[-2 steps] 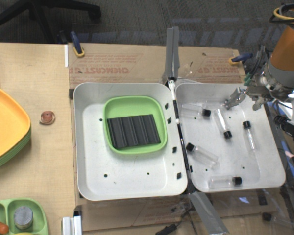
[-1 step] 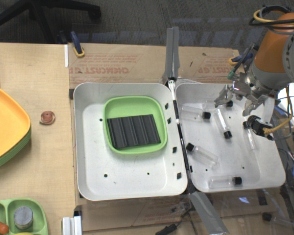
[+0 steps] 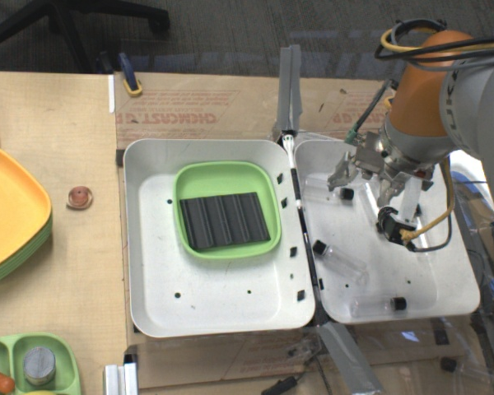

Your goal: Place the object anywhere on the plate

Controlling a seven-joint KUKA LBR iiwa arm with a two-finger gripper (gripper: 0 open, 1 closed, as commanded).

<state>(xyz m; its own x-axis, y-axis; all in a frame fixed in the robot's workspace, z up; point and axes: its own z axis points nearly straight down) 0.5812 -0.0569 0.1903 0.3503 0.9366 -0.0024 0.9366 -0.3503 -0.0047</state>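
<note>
Dark grey ribbed rectangular slab [image 3: 224, 220] lies flat on the green square plastic plate [image 3: 187, 186] in the left white bin [image 3: 148, 286], long axis approx left-right, slightly tilted. We judge placement done; next: retreat. Jaws [image 3: 370, 183] over the right bin [image 3: 445, 295], state can't tell.

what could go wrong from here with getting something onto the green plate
1. The hand sits over the right white bin, apart from the square green plate in the left white bin. Nothing is visibly between its fingers, so the grasp may have missed.
2. The clear plastic object lying in the right bin is hard to make out and may be hard to grip.
3. A dark ribbed rectangular block already covers most of the plate, leaving little free room.
</note>
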